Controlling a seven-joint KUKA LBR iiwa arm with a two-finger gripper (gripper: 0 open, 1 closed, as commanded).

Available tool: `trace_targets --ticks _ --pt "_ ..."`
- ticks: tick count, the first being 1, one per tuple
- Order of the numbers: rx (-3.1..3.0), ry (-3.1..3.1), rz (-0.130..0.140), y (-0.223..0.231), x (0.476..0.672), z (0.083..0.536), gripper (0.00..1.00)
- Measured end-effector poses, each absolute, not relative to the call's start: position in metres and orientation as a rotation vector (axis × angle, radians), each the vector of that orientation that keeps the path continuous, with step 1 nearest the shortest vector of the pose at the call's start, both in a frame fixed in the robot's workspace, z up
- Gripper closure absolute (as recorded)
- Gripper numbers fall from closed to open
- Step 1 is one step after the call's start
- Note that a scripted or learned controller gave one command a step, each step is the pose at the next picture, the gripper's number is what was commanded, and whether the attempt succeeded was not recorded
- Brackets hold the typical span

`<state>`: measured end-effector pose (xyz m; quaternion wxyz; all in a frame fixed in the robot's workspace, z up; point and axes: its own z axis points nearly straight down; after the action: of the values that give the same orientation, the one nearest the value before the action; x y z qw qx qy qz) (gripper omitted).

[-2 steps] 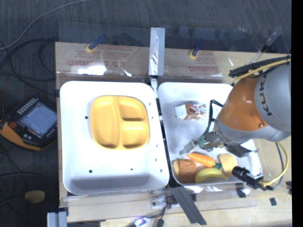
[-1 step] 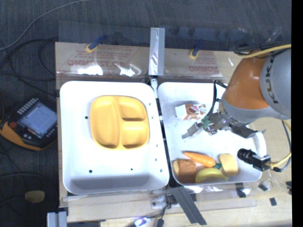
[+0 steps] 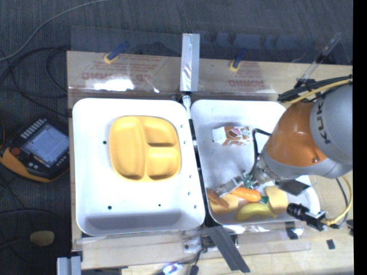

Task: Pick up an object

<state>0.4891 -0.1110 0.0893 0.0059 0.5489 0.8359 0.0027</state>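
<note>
In the right bin (image 3: 206, 125), several toy foods lie crowded against the near wall: an orange carrot (image 3: 246, 194), a yellow banana (image 3: 255, 211), a pale yellow block (image 3: 277, 199) and a brown piece (image 3: 217, 198). A small white and brown packet (image 3: 232, 134) lies apart toward the far side. My gripper (image 3: 245, 182) is low in this bin, just above the carrot's far side, under the orange band of the arm (image 3: 295, 142). The arm hides the bin's right part.
The left bin (image 3: 92, 205) holds a yellow divided tray (image 3: 144, 146). A narrow ridge (image 3: 195, 153) separates the two bins. A handheld pendant (image 3: 37, 149) lies on the floor at the left, off the bench.
</note>
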Motion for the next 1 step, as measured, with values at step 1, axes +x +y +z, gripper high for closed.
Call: trace_targets --ticks 1 --pt "2.07 2.347 0.014 -0.1072 0.4897 0.0884 0.0"
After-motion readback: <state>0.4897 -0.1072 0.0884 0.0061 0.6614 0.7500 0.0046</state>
